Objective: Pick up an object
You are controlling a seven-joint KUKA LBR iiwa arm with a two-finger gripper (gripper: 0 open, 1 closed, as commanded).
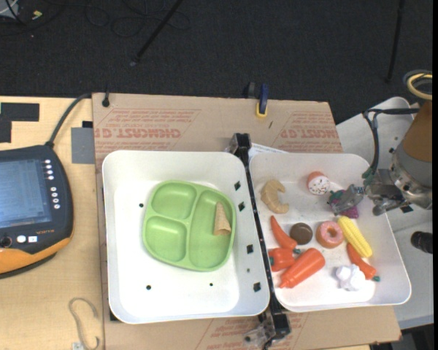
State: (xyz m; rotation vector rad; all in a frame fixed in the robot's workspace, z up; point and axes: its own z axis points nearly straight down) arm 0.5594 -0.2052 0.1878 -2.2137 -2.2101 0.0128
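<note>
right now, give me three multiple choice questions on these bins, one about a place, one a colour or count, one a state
1. Where does the green divided plate lie?
A. in the left bin
B. in the right bin
C. on the cardboard behind the bins

2. What colour is the corn cob in the right bin?
A. blue
B. yellow
C. black

3. What lies on the green plate?
A. a heap of carrots
B. the doughnut
C. one tan wedge-shaped piece

Answers:
1. A, the plate sits in the middle of the left bin, left of the divider.
2. B, the cob is yellow, lying beside the pink-ringed doughnut.
3. C, a single tan wedge rests in the plate's right compartment; the carrots and doughnut are in the right bin.
</note>
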